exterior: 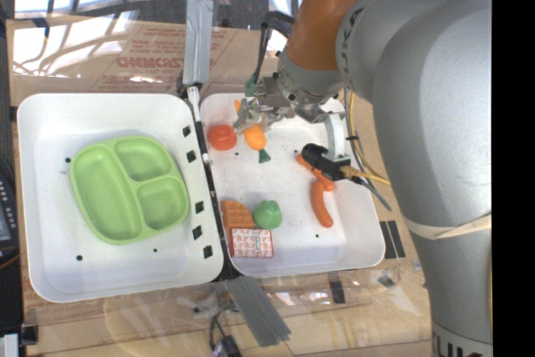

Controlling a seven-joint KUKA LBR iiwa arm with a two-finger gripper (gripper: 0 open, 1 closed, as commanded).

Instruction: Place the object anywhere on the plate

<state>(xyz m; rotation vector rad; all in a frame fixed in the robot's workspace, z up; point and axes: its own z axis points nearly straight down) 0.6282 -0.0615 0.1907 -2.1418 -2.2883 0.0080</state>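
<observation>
Gripper [251, 114] hangs low over the far left part of the right bin [294, 184], at the end of the arm [401, 79] that reaches in from the right; whether it is parted or closed cannot be told from this angle. Right at its tip lies a carrot [255, 138], orange with a green end pointing toward the bin's middle; whether the gripper touches it is unclear. Just to the carrot's left sits a tomato [221, 137], close to the wall between the bins. Further toward the near side lie a green ball [267, 214], a waffle [236, 215] touching it on the left, and a patterned card [252, 243] at the near wall; a sausage [322, 209] lies apart, toward the right. The left bin [50, 138] holds the plate [104, 196], green with three compartments, well apart from the carrot. Cardboard [150, 54] lies behind both bins.
</observation>
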